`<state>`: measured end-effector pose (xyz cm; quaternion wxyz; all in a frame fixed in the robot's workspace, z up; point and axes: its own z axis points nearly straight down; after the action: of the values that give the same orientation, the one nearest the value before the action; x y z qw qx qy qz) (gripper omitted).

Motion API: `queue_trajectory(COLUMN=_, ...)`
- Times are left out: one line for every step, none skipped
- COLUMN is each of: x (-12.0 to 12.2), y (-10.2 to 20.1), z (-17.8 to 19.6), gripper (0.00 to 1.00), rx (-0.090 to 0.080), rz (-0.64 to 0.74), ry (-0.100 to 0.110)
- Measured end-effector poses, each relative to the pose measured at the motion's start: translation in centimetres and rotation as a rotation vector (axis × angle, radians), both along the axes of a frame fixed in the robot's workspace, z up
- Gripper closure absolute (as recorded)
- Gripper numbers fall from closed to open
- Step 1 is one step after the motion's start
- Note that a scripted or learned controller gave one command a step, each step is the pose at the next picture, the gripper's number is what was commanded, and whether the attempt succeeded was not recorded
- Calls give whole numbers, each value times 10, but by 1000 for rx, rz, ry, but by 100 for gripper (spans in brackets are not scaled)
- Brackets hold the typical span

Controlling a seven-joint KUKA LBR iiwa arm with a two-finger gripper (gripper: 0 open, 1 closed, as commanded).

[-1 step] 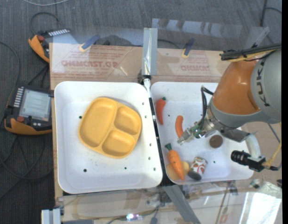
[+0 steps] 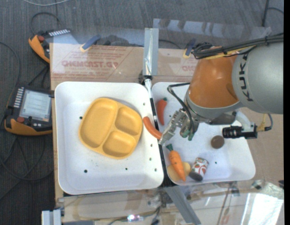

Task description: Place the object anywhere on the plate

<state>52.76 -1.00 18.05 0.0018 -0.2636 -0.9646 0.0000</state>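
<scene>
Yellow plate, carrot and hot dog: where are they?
Yellow plate (image 2: 110,127), camera view, on its central divider.
Carrot (image 2: 177,164), camera view, on its orange body.
Hot dog (image 2: 151,127), camera view, on its middle.

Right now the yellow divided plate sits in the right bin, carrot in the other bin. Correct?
Not quite. The camera view shows the yellow divided plate in the left bin, not the right. The carrot is in the other bin, as you said.

Glossy plastic plate (image 2: 111,127) — smooth
</scene>
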Motion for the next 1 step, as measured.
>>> queue_trajectory(x=43, y=50, z=0, gripper=100, rx=-1, rz=-104, ry=0)
